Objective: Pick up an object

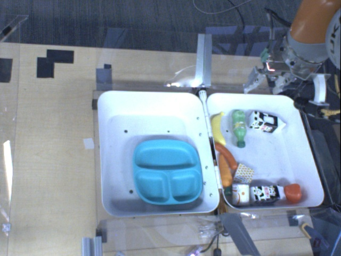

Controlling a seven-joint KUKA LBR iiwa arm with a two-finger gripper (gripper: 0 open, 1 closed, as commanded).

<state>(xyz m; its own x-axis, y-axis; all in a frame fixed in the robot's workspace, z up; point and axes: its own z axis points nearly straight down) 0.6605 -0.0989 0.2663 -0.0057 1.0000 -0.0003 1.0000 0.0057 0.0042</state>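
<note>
The right bin [303, 143] holds several small objects. A yellow banana [216, 128] lies along its left wall, with a green bottle [238, 126] beside it. A black-and-white carton [264, 121] rests near the far side. An orange carrot-like piece [228, 164] and a small patterned packet [244, 170] lie lower down. A cow-patterned bottle with an orange cap [269, 192] and a small jar [240, 194] lie at the near wall. My gripper [268, 83] hangs over the bin's far rim, above the carton, open with nothing between its fingers.
The left bin [114, 143] carries a blue divided tray [168, 169]. A metal post [204, 63] rises behind the seam between the bins. Cables run across the dark floor at the back. The arm's orange band [314, 15] is at the top right.
</note>
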